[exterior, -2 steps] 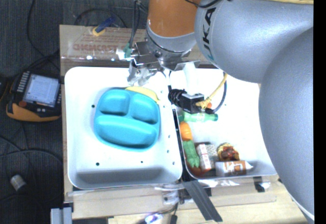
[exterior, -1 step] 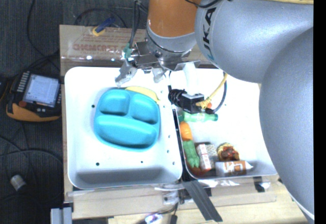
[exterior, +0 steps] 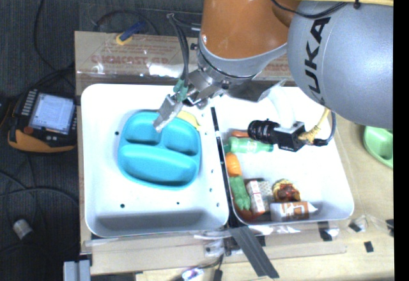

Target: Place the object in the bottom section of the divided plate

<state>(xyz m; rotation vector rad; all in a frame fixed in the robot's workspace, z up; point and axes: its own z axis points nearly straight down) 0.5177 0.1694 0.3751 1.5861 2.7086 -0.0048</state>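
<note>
Tool (exterior: pixel 161 119) is hanging low over the far half of the blue divided plate (exterior: pixel 153 171). Its tip is sitting about over the ridge between the two small far sections. Cannot tell how far the tool is open, and nothing is showing clearly in its grasp.

A pale yellow object (exterior: pixel 187 119) is peeking out just right of the tool, at the plate's far right rim. It is partly hidden, so I cannot tell whether it is resting on the rim or being carried. The plate's large near section (exterior: pixel 156 168) is showing plain blue.

The plate is lying in the left bin (exterior: pixel 102 209), roughly centred and a little toward the far side.

The right bin (exterior: pixel 332 177) is holding a cluster along its left wall and near side:
- A green bottle (exterior: pixel 250 144) is lying on its side at the far end.
- An orange carrot (exterior: pixel 233 163) is lying just near of the bottle.
- A green vegetable (exterior: pixel 239 191) is lying along the wall.
- A small striped box (exterior: pixel 257 197) is touching the vegetable on its right.
- A brown lumpy item (exterior: pixel 285 191) is sitting right of the box.
- A white and brown bottle (exterior: pixel 291 211) is lying nearest.

A handheld screen unit (exterior: pixel 46 115) is lying left of the left bin.
</note>
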